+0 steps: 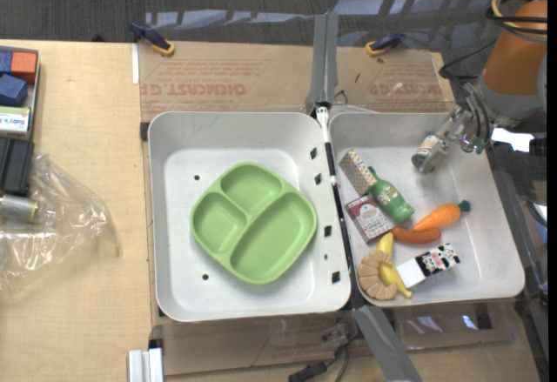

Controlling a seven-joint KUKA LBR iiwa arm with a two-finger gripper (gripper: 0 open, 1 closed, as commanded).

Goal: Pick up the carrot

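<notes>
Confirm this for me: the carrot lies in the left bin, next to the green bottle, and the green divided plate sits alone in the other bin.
Wrong on the bins. The camera view shows the carrot in the right bin, beside the green bottle; the green divided plate sits alone in the left bin.

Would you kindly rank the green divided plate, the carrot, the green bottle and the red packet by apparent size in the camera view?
1. Green divided plate, by far the largest.
2. Carrot and green bottle: they look about alike, so I would not rank them.
3. Red packet, slightly smaller, though partly overlapped by neighbours.
</notes>
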